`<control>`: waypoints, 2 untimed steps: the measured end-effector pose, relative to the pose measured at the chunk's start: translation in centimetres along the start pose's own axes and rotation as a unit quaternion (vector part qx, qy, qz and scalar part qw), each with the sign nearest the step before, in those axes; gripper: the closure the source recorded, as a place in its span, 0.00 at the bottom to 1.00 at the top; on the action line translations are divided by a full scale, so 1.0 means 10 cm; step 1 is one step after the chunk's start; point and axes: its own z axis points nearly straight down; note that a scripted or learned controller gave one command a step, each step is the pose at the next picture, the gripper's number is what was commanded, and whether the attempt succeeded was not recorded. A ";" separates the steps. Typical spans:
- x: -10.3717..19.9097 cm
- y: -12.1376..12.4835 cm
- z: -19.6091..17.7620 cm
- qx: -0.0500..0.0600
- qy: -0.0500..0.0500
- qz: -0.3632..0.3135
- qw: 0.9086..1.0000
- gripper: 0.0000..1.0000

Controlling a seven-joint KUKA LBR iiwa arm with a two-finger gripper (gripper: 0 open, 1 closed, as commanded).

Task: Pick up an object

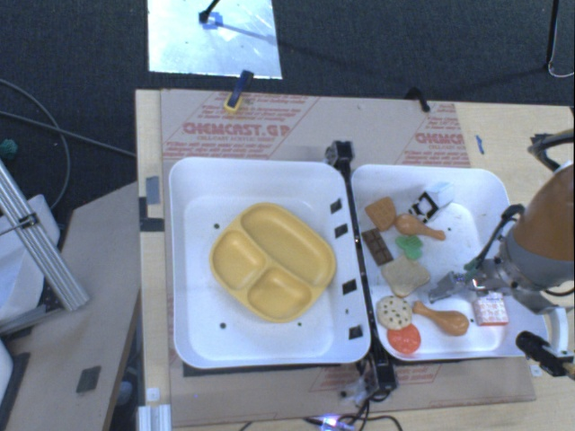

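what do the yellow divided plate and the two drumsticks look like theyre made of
The yellow divided plate looks like moulded plastic: even colour, rounded compartment ridges, a soft matte sheen. The upper drumstick and the lower drumstick look like toy food, probably plastic or rubber: a smooth, uniform orange-brown surface with a paler bone end. The view cannot tell hard from soft.
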 end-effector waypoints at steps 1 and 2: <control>0.00 0.00 0.00 0.000 0.000 0.000 1.000 0.00; 0.00 0.00 0.00 0.000 0.000 0.000 1.000 0.00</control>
